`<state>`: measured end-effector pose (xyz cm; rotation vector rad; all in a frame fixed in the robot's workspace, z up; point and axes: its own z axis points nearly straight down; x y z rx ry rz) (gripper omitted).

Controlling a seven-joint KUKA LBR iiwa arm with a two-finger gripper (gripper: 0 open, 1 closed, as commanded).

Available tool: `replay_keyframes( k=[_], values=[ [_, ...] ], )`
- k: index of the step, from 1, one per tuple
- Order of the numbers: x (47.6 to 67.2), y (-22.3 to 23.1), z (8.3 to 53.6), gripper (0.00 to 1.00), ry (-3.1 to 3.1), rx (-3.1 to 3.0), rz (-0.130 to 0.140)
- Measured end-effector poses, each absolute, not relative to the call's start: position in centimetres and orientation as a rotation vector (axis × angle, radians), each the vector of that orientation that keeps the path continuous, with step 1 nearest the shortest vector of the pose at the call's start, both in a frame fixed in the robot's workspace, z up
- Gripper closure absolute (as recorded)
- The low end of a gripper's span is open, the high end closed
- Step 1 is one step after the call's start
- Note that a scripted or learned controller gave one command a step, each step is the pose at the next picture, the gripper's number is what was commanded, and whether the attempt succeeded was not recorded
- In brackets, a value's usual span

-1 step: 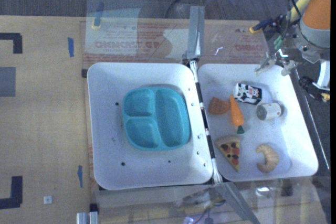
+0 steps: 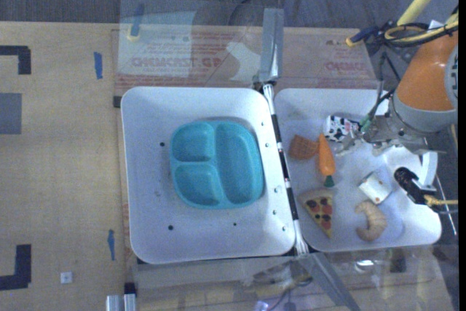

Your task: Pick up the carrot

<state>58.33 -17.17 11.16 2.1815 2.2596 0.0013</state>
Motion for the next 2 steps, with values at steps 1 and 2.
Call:
replay_keyframes(
  k=[1, 2],
  values=[
    [58.8, -10.7, 8.8, 0.0, 2.3, 2.129, 0.006],
    [58.9, -11.1, 10.0, 1.0, 2.289, 2.131, 0.01]
  ],
)
